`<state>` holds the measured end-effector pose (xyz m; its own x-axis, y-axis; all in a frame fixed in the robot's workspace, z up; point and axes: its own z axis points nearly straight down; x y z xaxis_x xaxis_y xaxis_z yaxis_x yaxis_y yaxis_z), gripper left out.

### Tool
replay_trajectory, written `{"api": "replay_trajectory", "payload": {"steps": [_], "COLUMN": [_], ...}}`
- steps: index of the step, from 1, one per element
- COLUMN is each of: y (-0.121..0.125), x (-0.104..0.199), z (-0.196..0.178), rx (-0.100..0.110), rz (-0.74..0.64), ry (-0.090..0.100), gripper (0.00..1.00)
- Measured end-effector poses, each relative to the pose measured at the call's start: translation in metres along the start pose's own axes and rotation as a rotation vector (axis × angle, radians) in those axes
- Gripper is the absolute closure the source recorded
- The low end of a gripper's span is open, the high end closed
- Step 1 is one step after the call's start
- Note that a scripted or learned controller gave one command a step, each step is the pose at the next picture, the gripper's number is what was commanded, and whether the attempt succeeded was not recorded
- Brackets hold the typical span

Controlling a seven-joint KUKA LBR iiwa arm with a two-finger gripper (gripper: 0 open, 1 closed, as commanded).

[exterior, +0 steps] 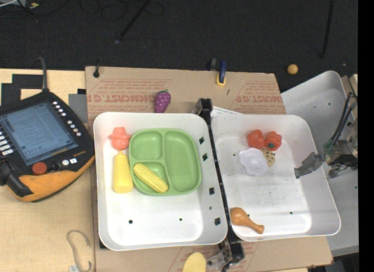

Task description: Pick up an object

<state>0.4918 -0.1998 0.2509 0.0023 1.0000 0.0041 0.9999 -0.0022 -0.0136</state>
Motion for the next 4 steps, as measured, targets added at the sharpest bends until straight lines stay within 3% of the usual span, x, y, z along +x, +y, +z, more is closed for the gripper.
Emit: {"api": "replay_trajectory", "payload": {"steps": [1, 4], "y": [0.002, 0.007], "x": [0.0, 0.026], "z": [-0.006, 0.147], "rx": [-0.011, -0.008], "rz": [-0.002, -0.002], "ry": [-0.003, -0.001], "gripper": [0.0, 0.0]}}
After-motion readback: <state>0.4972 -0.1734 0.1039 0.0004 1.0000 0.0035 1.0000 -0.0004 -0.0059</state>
